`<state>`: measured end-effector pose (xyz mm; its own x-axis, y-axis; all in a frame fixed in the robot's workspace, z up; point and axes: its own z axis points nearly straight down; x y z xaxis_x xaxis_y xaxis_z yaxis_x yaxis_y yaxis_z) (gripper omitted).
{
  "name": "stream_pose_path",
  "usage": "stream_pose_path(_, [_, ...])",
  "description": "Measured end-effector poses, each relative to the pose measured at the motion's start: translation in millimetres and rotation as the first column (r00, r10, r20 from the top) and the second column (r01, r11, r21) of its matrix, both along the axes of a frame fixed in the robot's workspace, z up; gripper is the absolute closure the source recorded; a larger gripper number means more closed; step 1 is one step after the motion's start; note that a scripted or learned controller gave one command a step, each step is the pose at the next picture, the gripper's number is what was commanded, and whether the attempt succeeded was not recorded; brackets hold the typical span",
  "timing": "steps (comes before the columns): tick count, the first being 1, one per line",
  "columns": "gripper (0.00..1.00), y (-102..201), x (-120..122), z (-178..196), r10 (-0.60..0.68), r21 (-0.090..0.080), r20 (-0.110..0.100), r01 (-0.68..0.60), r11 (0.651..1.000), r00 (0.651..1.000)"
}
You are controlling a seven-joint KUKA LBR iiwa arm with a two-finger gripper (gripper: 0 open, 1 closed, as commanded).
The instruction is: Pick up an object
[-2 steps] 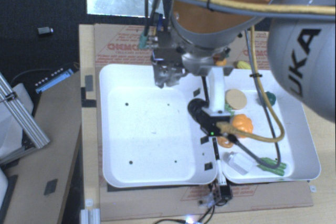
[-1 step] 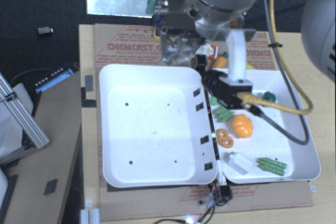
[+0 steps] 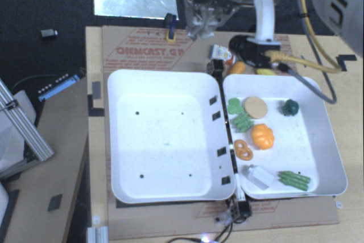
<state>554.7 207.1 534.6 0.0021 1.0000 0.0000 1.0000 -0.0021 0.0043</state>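
My gripper [image 3: 200, 24] hangs high over the cardboard behind the two bins, above the back edge of the left bin [image 3: 165, 122], with nothing seen in it. The right bin [image 3: 318, 139] holds a tan round disc [image 3: 255, 107], two green leafy pieces [image 3: 234, 105] [image 3: 243, 121], a dark green broccoli [image 3: 290, 107], an orange pepper [image 3: 263, 136], a pretzel [image 3: 243, 149], a pale clear block [image 3: 259, 176] and a green bean bundle [image 3: 294, 180]. All lie well in front of and below the gripper.
An orange piece [image 3: 238, 68], a yellow piece [image 3: 264, 71] and a small white packet [image 3: 220, 54] lie on the cardboard just behind the right bin. A blue and yellow clip [image 3: 170, 28] stands at the cardboard's back edge, left of the gripper.
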Motion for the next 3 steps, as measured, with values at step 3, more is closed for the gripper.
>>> stream_pose_path(3, [1.00,27,-68,-20,0.008,0.002,-0.001,-0.008,1.000,1.000])
